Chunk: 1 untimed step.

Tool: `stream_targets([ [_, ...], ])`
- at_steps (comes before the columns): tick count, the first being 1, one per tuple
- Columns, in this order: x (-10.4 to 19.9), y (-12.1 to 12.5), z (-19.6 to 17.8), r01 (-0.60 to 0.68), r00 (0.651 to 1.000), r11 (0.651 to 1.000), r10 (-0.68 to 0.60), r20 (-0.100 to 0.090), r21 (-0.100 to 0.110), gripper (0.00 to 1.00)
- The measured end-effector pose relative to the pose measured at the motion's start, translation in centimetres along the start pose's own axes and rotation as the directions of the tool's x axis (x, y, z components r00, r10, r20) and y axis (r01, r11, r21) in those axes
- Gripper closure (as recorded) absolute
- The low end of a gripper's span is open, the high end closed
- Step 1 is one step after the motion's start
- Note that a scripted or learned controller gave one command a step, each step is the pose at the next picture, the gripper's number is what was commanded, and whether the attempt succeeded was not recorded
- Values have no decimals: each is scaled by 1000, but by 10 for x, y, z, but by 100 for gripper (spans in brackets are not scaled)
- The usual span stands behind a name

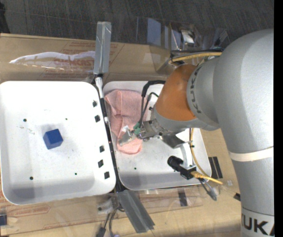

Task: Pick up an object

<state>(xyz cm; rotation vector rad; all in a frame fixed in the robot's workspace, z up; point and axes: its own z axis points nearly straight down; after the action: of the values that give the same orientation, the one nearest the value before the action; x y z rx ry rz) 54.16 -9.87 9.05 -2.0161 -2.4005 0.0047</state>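
We find two white bins side by side on the bench (42, 51). The left bin (47, 102) holds one blue cube (53, 138), which lies on the floor left of centre, well apart from every wall and from the robot.

The right bin (151, 174) holds a pink cloth (119, 107). The cloth lies crumpled along the bin's left wall, running from the far corner down to about mid-length, and a rounded lobe forms its near end.

The arm (240, 98) reaches in from the right and covers much of the right bin's right half. Its orange band (178, 100) sits over the far part of that bin.

The gripper (130, 135) points left, low over the bin floor. Its tip is at the near end of the cloth, just above the rounded lobe and close to the dividing wall between the bins. It appears to touch the cloth there. We cannot tell from this view whether the gripper is apart, together or clamped on the cloth. The cloth still rests in the bin.
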Motion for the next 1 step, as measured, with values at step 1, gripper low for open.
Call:
stream_targets([
  [1,-7,39,-64,121,993,993,-121,3,-5,0],
])
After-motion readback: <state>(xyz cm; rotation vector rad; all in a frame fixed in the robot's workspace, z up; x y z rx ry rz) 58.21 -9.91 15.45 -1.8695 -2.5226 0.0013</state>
